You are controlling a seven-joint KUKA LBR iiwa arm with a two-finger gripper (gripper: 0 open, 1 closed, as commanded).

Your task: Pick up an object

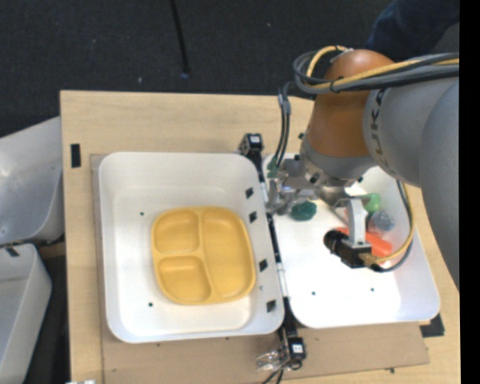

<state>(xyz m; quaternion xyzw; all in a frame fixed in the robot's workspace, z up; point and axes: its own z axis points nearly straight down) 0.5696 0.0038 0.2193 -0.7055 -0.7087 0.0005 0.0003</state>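
Bench [80, 126]: pale wood, bearing two white bins.
Left bin [120, 310]: holds yellow divided plate [202, 254].
Floor [104, 30]: dark.
Gripper [282, 197]: finger state unclear.

1. Grey arm with orange band [344, 110] reaches over the right shallow white bin [344, 306].
2. Two-finger gripper [286, 197] hangs at that bin's upper left corner.
3. Small teal object [305, 210] lies just right of it.
4. Yellow divided plastic tray [202, 254] sits in the left white bin [120, 214], well left of it.

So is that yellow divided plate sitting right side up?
Right side up: the yellow plate lies flat in the left bin, its three hollow compartments facing up.
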